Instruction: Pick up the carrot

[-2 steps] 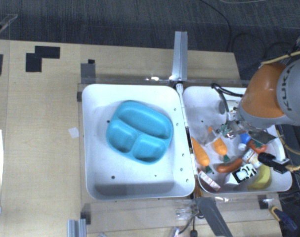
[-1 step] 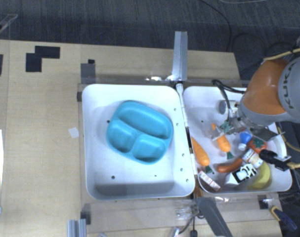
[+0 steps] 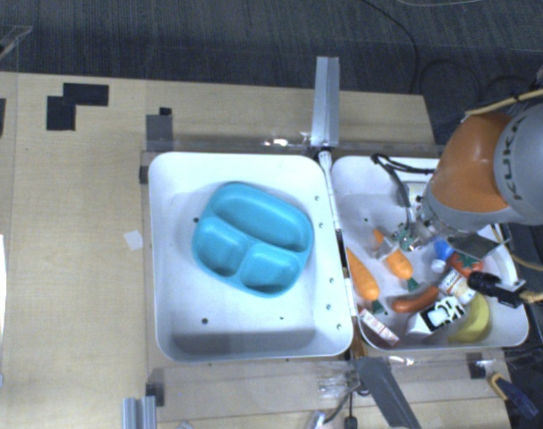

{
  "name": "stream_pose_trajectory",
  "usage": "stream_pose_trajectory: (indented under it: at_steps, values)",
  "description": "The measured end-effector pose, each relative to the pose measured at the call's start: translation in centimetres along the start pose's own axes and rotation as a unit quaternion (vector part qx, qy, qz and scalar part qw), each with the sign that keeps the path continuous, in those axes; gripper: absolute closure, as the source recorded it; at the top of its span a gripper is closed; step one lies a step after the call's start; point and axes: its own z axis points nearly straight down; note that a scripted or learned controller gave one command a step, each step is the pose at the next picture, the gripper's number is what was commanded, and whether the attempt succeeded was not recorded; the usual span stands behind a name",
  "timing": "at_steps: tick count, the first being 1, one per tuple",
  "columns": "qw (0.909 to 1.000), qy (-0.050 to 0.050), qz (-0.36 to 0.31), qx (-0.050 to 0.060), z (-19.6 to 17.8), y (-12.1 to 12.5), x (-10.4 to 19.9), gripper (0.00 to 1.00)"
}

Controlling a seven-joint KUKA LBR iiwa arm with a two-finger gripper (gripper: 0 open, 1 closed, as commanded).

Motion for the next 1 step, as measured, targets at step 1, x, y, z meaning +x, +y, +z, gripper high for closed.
stream_pose_trajectory:
  at_steps: [1]
  values:
    - [0.9899, 0.002, 0.142, 0.002, -9.67, 1.08, 9.49, 1.0]
